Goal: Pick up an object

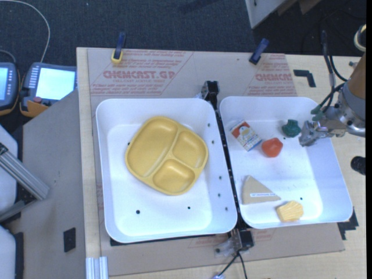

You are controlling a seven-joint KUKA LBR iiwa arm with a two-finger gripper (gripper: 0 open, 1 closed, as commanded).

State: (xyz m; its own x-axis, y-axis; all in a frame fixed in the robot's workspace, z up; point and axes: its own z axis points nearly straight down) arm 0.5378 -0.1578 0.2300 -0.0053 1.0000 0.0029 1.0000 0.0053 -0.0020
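The gripper (308, 133) hovers over the right bin (325, 173), just beside a green object (290, 128) — whether its claw is apart or together, I cannot tell. A red object (271, 147) lies nearby. The board (174, 68) under the bins reads "CHEMCAST GP" in red letters.

We see a bench (87, 156) topped with a pale sheet printed in red lettering, held at its far edge by a yellow clamp (118, 53) and a blue clamp (258, 51). Two shallow white bins lie directly on it, side by side and touching along their inner walls. The left bin (107, 156) sits nearer the sheet's left margin; the right bin (334, 173) reaches almost to its right edge. A black fitting (210, 89) sits at the bins' far junction.
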